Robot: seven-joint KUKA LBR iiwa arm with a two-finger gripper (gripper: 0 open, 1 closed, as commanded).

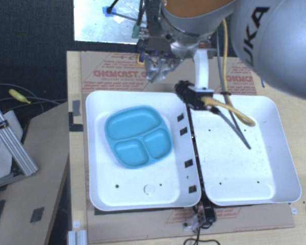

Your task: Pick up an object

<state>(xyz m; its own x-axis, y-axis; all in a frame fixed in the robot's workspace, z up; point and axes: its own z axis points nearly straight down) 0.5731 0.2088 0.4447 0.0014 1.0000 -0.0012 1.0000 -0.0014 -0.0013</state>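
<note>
Blue divided plate (137,137) lying flat in the left-hand bin (99,188), claw (160,69) up over the cardboard (112,74) just behind that bin's back rim, apart from the plate, blurred, openness impossible to tell, right-hand bin (255,182) touching alongside

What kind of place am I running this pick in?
Probably a robotics lab test bench, not a kitchen: a grey industrial arm hangs over two shallow white bins set on cardboard, with aluminium framing at the left. A blue divided plate lies in the left bin.
</note>
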